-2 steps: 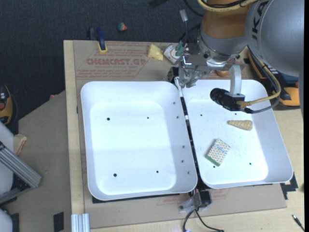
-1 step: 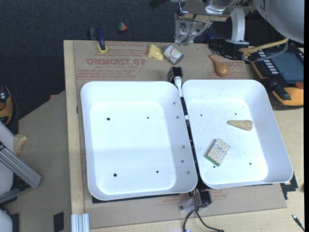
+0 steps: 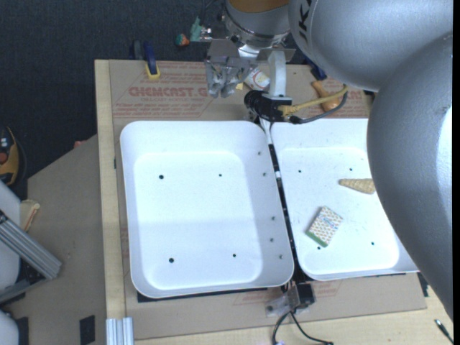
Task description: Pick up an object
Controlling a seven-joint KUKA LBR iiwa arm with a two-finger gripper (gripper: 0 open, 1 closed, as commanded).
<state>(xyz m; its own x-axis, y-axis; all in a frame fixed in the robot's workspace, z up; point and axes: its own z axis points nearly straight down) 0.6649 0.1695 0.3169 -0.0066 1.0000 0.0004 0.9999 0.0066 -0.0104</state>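
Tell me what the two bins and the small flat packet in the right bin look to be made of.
Left bin and right bin: likely moulded plastic, white, smooth, slightly glossy; rounded corners, soft sheen, small dark holes in the floors. Packet: probably printed card or paper wrap, matte, pale with a green edge; too small to be sure.

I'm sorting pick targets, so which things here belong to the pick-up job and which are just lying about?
For the job:
- sponge
- tan wedge
- right bin
- end effector

Lying about:
- left bin
- clamp
- cable
- board
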